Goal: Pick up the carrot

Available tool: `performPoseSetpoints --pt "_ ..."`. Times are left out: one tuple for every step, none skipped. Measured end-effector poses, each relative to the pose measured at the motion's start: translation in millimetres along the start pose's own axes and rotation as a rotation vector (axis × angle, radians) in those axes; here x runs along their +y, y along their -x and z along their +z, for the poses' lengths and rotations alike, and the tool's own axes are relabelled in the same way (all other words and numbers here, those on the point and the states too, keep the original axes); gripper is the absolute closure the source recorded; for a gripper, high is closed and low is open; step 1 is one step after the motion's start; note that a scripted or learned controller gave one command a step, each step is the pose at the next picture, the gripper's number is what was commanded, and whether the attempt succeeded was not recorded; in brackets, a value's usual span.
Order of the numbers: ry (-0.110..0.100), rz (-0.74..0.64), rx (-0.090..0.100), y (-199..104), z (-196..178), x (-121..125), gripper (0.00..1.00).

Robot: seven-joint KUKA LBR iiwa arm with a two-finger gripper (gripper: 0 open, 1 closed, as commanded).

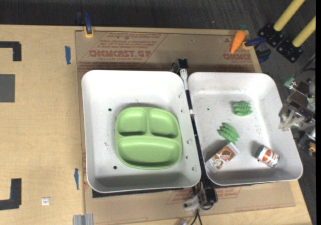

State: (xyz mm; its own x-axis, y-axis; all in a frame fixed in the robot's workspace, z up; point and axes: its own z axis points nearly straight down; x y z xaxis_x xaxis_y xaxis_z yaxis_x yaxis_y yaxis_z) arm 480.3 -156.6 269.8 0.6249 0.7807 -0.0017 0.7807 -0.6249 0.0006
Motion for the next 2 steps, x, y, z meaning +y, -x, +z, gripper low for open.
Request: performPoseSetpoints --pt "-0.003 -0.401 0.002 22 53 16 1.00" --pt "0.001 -0.402 0.002 -43 38 -16 1.00"
